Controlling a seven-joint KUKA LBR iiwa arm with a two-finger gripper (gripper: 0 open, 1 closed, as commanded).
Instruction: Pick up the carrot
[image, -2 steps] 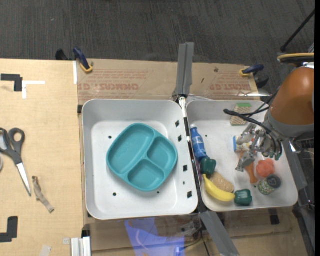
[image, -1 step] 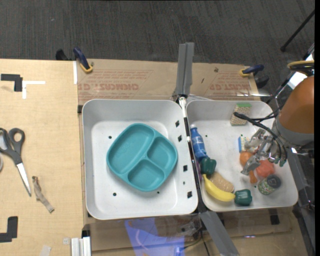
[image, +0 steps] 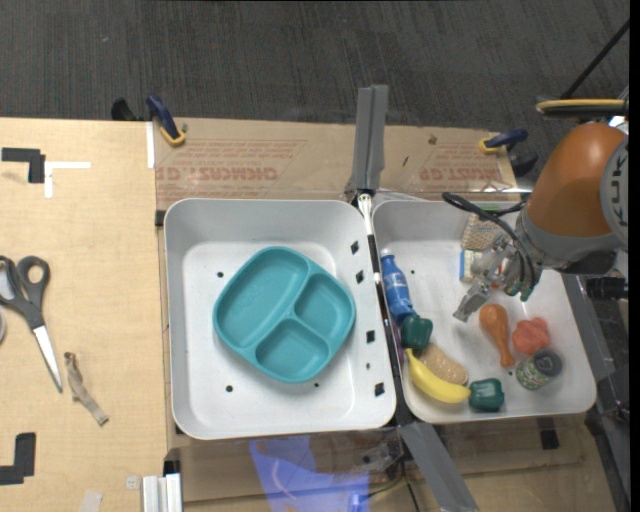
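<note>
Right white bin (image: 570, 400), smooth shallow plastic with rounded corners, holds the clutter. Carrot (image: 496, 331), orange, tapered, matte, lies in the right part of that bin, thick end far, thin end pointing near. Grey metal pincer (image: 474, 301) hangs just left of the carrot's thick end, tip low over the bin floor; fingers look spread a little with nothing between them, and the carrot is not held. Arm comes in from the right, glossy orange band (image: 580, 180) above the wrist.

Beside the carrot on the right: a lumpy red-pink piece (image: 533, 332), and just near of it a small round can (image: 539, 369) with a dark top. Near edge: curved yellow banana (image: 437, 384), a tan oval piece (image: 446, 367) touching it, a dark green block (image: 487, 395). Along the left wall: blue bottle (image: 396, 287), dark green piece (image: 415, 330) at its near end.

Left white bin (image: 185, 300) carries a teal three-compartment plate (image: 285, 315), smooth, rounded.

Tabletop (image: 80, 300) is pale wood grain; grey-handled scissors (image: 30, 310) lie at the left. Brown cardboard (image: 250, 160) lies at the far side, held by blue clamps (image: 165, 118).
</note>
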